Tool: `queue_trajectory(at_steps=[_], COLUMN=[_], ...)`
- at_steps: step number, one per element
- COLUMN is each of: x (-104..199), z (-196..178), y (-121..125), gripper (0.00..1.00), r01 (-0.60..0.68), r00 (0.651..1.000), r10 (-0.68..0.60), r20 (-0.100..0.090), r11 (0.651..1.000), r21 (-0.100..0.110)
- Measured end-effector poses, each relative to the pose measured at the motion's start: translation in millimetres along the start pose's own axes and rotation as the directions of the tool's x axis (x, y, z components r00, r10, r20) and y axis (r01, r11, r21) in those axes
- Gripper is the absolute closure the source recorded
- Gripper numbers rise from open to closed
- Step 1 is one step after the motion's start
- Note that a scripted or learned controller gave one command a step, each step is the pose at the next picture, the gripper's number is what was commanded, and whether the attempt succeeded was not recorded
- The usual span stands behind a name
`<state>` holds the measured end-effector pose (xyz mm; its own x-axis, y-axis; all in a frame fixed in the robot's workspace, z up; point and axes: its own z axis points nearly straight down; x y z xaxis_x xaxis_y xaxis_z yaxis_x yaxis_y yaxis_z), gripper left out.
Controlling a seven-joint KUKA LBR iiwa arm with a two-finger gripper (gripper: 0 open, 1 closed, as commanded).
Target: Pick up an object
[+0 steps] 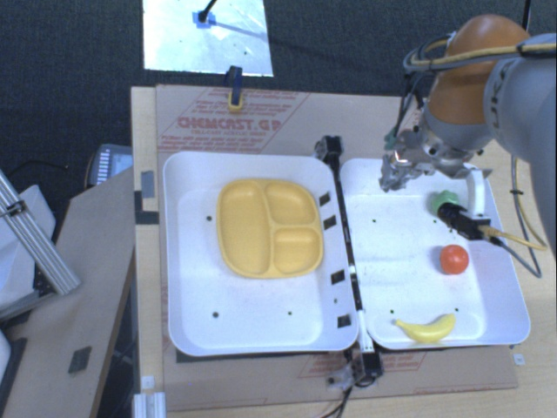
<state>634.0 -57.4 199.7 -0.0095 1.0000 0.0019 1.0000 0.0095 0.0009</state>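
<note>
One gripper (pixel 393 176) over right bin (pixel 500 320), seemingly empty

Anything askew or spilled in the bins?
Nothing stands out. The yellow divided plate lies flat in the left bin; the banana, tomato and a green item sit loose in the right bin.

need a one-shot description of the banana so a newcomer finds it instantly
Start at the right-hand white bin, the one the arm reaches over. Go to its near edge, closest to the camera: the banana lies there, below the round red-orange ball. It is the bin's one yellow, long, curved thing; the yellow tray sits in the other bin.
</note>
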Motion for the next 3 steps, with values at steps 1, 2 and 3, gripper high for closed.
queue_trajectory(at_steps=[1,2,3], x=[52.1,95.2,155.9], z=[-8.5,-9.3,-23.3], y=[3.1,-8.0,-15.6], gripper=[1.00,1.00,1.00], r01=[0.000,0.000,0.001], r00=[1.000,1.000,1.000], r10=[0.000,0.000,-0.001], r20=[0.000,0.000,-0.001], r11=[1.000,1.000,1.000], r21=[-0.001,0.000,-0.001])
